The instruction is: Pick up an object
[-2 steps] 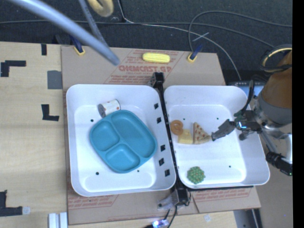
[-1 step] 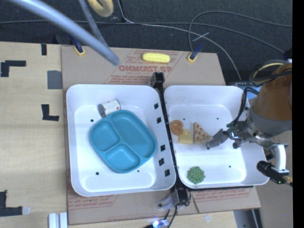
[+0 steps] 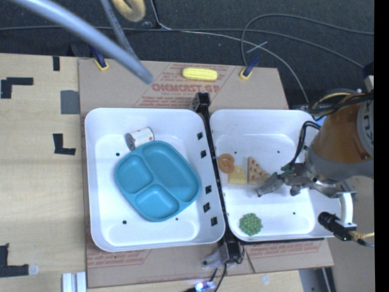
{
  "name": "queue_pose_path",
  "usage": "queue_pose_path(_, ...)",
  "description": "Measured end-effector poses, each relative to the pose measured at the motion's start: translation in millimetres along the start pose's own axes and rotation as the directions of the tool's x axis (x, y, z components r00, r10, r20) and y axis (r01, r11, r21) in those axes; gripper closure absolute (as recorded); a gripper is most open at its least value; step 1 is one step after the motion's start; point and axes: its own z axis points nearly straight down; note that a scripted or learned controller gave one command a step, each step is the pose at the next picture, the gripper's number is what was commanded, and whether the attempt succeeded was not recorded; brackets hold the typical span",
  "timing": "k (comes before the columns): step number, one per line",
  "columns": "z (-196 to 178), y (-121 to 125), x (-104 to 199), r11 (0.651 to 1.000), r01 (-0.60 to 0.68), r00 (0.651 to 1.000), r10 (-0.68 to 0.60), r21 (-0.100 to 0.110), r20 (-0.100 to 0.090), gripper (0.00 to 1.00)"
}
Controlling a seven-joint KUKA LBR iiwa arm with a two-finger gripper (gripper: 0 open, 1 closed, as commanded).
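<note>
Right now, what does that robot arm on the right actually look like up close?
The arm is a thick rounded body, grey with a broad orange band above the wrist. Dark cables loop along its side. It ends in a small grey metal gripper with two thin fingers, above the right white bin.

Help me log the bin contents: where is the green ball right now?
The green ball lies in the right bin, near its front edge, below the yellow piece and the pizza slice.

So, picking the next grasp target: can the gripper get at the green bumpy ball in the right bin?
Probably yes. The green bumpy ball lies alone on bare floor, nothing between it and the gripper nearby.
</note>
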Motion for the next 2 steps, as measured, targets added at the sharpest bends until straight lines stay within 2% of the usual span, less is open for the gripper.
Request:
queue_pose_path(1,42,0,0,1.000,0.000,1.000,0.000,-0.004,0.002,0.00)
queue_pose_path(2,29,1,0,1.000,0.000,1.000,0.000,-0.007,0.004,1.00)
